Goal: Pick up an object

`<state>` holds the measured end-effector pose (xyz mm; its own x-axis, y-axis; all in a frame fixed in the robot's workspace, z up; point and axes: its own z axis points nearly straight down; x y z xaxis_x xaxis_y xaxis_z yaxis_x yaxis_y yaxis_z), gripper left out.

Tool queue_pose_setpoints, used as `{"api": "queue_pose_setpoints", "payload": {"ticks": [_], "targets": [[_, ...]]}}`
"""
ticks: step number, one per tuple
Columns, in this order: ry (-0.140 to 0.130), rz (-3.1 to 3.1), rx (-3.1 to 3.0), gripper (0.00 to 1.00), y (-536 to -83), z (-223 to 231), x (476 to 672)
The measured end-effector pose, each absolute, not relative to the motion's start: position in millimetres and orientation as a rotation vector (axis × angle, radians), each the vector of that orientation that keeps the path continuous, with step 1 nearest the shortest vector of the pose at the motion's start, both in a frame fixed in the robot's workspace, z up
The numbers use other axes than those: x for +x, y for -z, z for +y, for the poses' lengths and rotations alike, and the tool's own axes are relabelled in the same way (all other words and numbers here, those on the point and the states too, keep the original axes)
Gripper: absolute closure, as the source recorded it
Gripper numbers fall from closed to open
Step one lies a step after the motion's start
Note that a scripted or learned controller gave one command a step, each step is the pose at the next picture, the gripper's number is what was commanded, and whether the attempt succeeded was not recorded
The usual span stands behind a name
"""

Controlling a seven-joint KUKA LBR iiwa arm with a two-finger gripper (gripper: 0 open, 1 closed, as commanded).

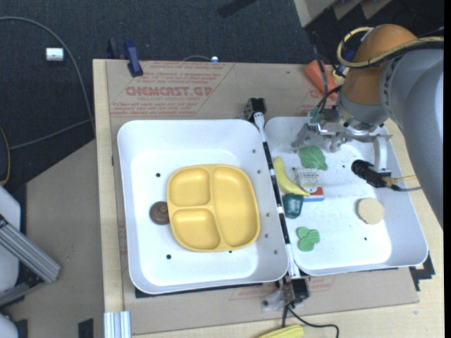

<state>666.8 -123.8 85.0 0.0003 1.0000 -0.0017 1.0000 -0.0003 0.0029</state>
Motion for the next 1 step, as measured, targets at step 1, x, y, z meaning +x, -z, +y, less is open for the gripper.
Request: {"api": "queue_pose_setpoints", "payload": {"ticks": [1], "targets": [[0.001,2.224,2.222,0.0,-84.8,-100.0,651.7]]}}
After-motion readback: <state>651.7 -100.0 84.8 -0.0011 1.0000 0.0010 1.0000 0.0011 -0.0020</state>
